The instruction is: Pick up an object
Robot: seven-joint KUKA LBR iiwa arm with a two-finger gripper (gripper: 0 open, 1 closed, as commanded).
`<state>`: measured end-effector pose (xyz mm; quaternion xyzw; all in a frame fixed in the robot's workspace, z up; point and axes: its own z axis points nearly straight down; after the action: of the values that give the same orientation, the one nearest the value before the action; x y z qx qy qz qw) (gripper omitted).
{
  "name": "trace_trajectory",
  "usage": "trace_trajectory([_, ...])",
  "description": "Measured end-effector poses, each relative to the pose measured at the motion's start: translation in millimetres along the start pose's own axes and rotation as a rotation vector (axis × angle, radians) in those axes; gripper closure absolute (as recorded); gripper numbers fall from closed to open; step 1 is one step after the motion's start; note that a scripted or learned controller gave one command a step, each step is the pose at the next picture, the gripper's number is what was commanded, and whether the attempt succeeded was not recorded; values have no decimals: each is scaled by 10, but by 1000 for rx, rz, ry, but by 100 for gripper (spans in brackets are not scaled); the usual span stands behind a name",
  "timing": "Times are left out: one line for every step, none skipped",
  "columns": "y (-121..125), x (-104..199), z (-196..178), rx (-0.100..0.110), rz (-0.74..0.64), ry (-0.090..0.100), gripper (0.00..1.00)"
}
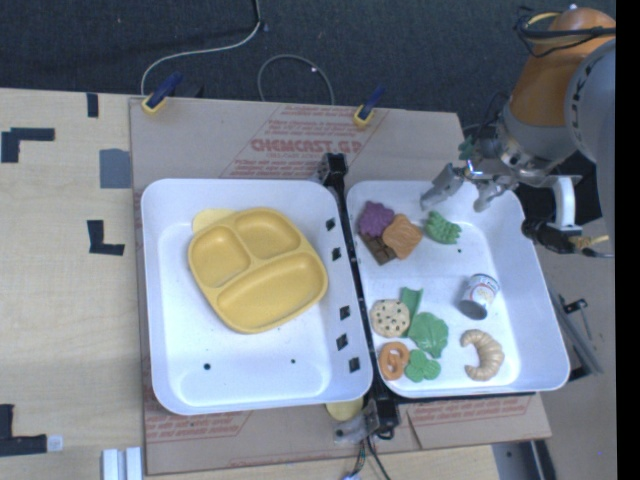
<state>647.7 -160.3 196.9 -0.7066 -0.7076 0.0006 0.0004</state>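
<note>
Tray (258, 268) in left bin (170, 368); croissant (484, 354), can (479, 294) in right bin (530, 298).

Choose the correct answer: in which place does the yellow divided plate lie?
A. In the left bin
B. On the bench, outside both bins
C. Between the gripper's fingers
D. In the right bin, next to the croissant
A: the yellow divided plate lies flat inside the left bin, while the croissant lies in the right bin.
</note>
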Motion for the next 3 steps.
trace_trajectory([93,439,934,7,-3,2,0])
trace_trajectory([-614,493,1116,-5,1,-2,0])
trace_trajectory([235,552,1115,-1,-5,-2,0])
